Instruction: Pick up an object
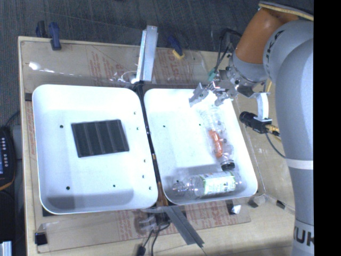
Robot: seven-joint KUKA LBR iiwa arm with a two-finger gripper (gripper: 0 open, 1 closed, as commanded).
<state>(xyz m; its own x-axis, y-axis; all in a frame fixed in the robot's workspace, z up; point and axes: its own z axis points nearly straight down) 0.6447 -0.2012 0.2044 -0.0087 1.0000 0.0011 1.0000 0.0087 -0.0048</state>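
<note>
Two shallow white bins sit side by side on a pale wooden surface (pixel 80 63), seen from above at a slant, and the right bin (pixel 176 143) serves as the landmark for everything else. A grey robot arm (pixel 293 116) with an orange band reaches in from beyond that bin's right wall, and its hand (pixel 212 92) hangs at the bin's far right corner, just above the rim. Whether the hand is wide or narrow cannot be told from this angle — the metal parts there blur together — and nothing can be seen held in it. Judging by this, the picking up is not yet done: the objects all lie in the bin, and a descent, a grip and a lift appear to remain. Inside the right bin, a clear plastic bottle with a pale label (pixel 210 184) lies on its side along the near wall. A second clear bottle with orange contents and a dark cap (pixel 217 137) lies along the right wall, its cap end pointing toward the near wall; its upper end reaches close under the hand, so it seems the likelier target, though that is a guess. The left bin (pixel 53 185), touching the right bin's left wall, holds one thing — a flat, dark, ribbed rectangular pad (pixel 100 137) lying near its middle. Blue clamps (pixel 54 36) grip the surface's far edge, beyond both bins.
</note>
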